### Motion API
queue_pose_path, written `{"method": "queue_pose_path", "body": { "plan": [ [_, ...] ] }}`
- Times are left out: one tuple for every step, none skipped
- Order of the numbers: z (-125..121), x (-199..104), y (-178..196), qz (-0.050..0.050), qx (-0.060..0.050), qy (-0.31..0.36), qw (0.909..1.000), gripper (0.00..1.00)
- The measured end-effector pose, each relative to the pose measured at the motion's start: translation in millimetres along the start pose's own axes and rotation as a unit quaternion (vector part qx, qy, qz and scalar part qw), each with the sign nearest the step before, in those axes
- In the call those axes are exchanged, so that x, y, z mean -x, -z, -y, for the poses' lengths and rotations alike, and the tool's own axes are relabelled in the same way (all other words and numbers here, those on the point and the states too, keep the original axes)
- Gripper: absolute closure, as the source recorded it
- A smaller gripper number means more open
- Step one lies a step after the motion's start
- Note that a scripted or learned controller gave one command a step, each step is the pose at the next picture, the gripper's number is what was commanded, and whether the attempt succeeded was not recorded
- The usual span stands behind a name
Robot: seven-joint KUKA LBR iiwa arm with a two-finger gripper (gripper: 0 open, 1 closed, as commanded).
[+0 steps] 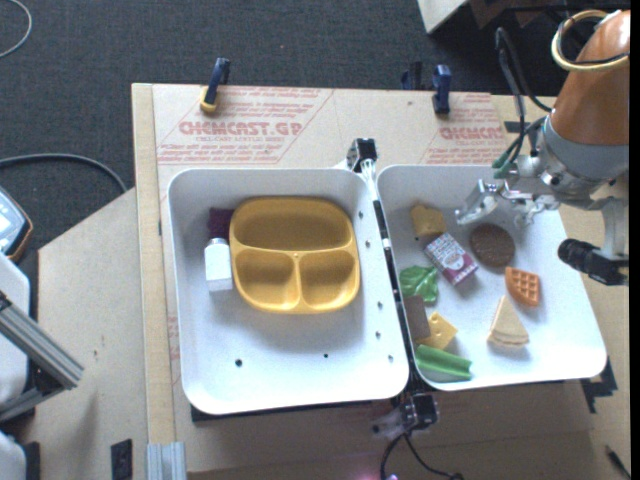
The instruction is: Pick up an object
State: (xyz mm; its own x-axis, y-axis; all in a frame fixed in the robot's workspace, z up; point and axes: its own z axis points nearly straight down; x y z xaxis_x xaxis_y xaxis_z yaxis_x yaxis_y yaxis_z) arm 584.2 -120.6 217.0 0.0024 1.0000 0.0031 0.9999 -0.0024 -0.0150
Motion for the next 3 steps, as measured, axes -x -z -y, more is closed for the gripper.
{"method": "queue_pose_path", "body": {
  "plan": [
    [-3, 0, 7, 0.001, 0.006, 0.001, 1.0000, 0.00],
    [3, 1, -56, 0.000, 0.003, 0.001, 1.0000, 0.00],
    [4, -5, -100, 0.000, 0.004, 0.001, 1.0000, 0.00]
  ]
}}
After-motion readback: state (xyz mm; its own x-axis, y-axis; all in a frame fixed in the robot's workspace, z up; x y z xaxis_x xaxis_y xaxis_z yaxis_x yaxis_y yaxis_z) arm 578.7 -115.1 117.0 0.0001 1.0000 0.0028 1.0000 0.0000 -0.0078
